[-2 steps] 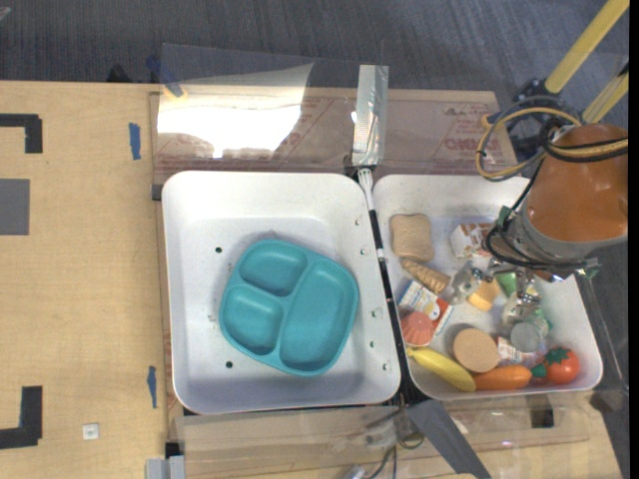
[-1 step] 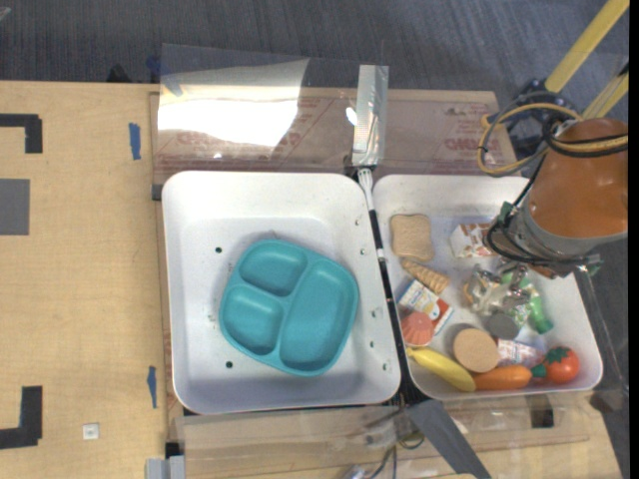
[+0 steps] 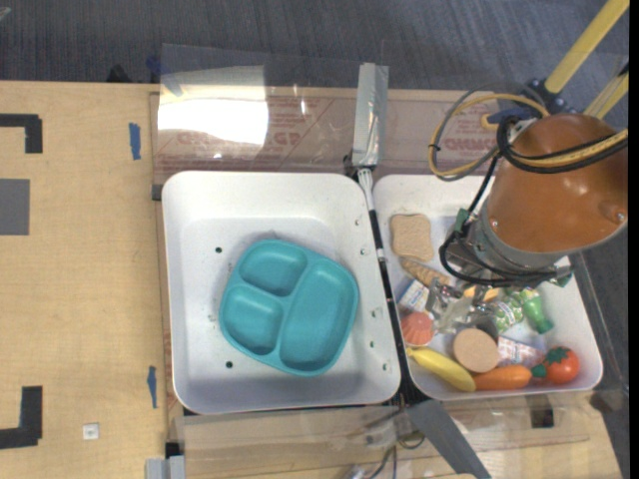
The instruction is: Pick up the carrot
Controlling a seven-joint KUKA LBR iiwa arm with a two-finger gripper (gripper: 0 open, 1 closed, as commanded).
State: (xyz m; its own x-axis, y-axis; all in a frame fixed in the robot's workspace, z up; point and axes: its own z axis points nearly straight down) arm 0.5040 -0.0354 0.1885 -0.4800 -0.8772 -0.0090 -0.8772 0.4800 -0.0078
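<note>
Two white bins were seen side by side. The left bin (image 3: 190, 218) held a teal divided plate (image 3: 290, 307). Over the right bin (image 3: 589, 352) the arm (image 3: 554, 193) was lowered, with the gripper (image 3: 454, 302) among the toy foods; whether it was open or closed could not be told. The carrot (image 3: 504, 376) was lying apart from it at the front wall, between a banana (image 3: 442, 368) and a tomato (image 3: 561, 365).

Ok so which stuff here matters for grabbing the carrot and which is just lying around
For the job:
carrot, at the right bin's front edge
gripper, above the right bin's pile

Lying about:
banana
tomato
bread slice
round tan slice
teal divided plate in the left bin
</note>
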